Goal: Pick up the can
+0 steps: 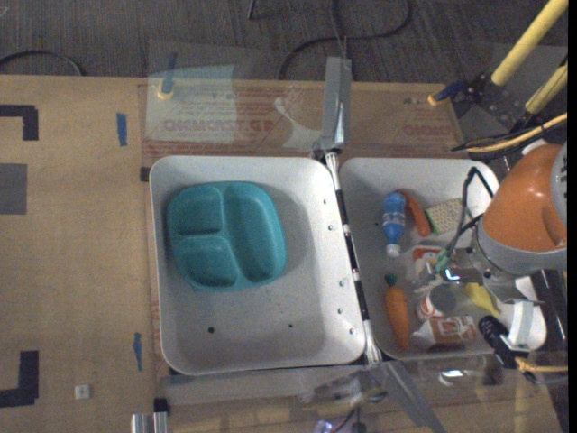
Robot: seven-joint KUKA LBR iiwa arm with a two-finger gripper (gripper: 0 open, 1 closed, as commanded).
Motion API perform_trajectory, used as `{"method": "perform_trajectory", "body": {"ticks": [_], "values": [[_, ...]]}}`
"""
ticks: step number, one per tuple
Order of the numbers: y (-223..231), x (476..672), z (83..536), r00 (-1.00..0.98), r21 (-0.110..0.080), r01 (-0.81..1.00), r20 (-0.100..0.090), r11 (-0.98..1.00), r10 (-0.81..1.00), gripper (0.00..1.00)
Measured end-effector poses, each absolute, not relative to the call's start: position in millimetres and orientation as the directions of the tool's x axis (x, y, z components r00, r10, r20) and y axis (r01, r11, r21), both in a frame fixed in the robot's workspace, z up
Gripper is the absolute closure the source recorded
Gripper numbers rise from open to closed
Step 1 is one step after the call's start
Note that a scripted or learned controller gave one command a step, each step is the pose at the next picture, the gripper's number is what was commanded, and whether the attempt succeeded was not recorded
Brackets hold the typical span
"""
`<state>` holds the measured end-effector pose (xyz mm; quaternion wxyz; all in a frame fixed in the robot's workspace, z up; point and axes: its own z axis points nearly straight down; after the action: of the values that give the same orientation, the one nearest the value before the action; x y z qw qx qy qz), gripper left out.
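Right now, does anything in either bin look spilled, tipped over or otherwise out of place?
Nothing looks spilled or broken. The teal divided plastic plate sits slightly askew in the left white bin. In the right white bin, the small clear water bottle with blue label and orange toy carrot lie on their sides among crowded items.

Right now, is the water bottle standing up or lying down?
Lying down. The water bottle lies flat on the right bin's floor, its whole side showing, blue label near one end, beside the carrot.
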<state>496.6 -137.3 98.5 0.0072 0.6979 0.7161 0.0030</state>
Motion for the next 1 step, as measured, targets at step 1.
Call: {"method": "perform_trajectory", "body": {"ticks": [1], "values": [[-84.5, 531.3, 184.5, 0.017, 0.000, 1.000, 0.000, -0.017, 1.000, 1.00]]}}
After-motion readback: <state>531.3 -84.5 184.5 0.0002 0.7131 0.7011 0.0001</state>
